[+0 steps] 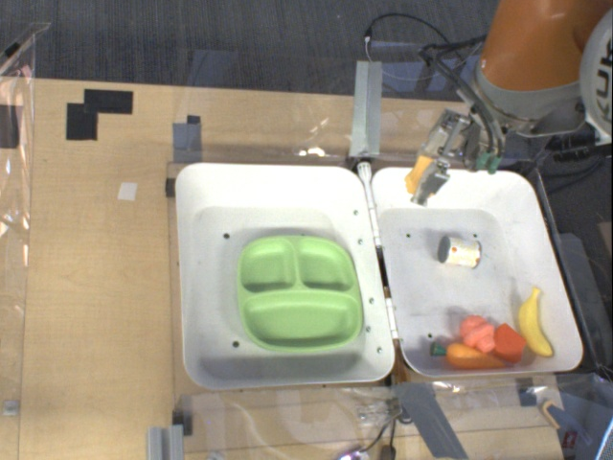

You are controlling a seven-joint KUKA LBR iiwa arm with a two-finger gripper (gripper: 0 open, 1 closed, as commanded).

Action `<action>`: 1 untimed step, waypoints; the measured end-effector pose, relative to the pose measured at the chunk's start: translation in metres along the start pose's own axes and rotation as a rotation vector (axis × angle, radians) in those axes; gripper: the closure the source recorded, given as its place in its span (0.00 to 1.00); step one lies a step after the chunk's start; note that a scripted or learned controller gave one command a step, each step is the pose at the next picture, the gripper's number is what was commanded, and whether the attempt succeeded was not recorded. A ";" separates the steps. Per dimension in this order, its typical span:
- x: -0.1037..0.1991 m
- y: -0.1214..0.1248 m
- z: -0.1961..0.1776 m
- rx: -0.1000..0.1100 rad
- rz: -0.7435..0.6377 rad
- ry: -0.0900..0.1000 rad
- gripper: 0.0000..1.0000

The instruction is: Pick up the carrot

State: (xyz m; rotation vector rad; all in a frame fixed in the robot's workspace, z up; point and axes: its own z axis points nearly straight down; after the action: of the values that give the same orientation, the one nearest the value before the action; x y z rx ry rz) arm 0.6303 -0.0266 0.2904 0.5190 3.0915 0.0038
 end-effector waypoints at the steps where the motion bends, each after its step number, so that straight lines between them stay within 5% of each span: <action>1: 0.027 0.044 0.076 0.000 -0.157 0.003 1.00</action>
State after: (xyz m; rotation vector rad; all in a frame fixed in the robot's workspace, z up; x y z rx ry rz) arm 0.6195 0.0244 0.2140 0.2745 3.1258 0.0041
